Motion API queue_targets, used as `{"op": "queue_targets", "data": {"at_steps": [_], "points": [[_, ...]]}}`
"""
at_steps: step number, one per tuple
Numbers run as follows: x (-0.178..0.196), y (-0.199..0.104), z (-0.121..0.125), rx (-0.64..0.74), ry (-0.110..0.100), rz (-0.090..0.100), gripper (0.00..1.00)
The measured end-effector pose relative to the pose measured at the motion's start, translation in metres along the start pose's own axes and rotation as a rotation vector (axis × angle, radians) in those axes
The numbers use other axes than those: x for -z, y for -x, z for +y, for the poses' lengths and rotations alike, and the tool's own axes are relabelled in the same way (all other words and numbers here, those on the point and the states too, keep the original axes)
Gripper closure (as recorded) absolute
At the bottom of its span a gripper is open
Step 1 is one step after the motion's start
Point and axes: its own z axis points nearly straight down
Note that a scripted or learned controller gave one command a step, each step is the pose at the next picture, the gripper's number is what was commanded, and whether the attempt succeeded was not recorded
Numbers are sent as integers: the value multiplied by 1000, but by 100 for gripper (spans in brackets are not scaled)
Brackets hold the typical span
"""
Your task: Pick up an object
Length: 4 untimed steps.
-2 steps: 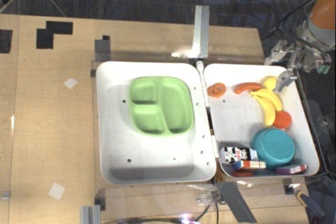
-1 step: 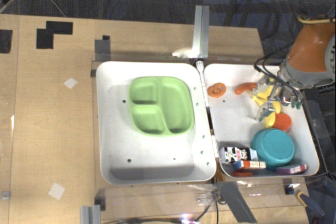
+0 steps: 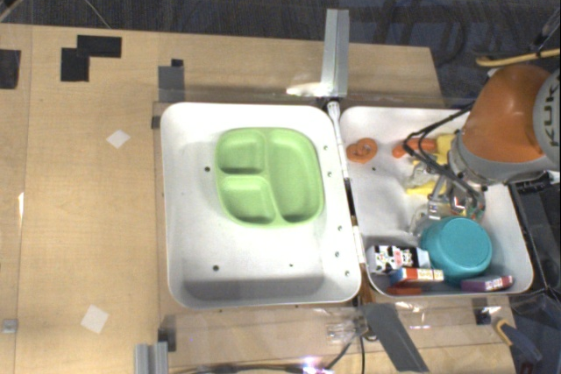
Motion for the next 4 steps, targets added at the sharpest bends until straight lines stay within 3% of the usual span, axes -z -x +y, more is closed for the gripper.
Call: {"op": "queue_targets", "data": {"at_steps": [1, 2, 3, 4], "points": [[0, -6, 48, -203, 1, -3, 0], [-3, 82, 31, -263, -2, 2, 0], [0, -1, 32, -422, 0, 0, 0], [1, -49, 36, -620, 2, -8, 0]]}}
